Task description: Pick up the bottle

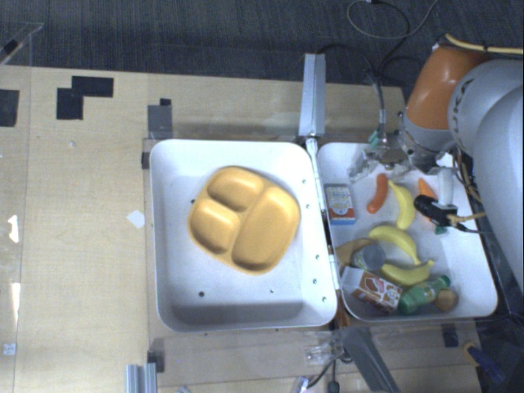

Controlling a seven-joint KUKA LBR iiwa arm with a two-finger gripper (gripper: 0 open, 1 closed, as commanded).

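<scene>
The arm [483, 97] reached in from the right, and its hand [378, 155] hung over the far end of the right bin [483, 297], with nothing seen gripped; I could not tell how it was set. The bottle [422, 295], green, lay on its side at the near end, well apart from the hand, wedged under a banana [407, 270] and beside a carton [375, 290]. That crowding likely made a clean grab awkward. The left bin [176, 301] carried a yellow tray [244, 218], out of the way.
</scene>
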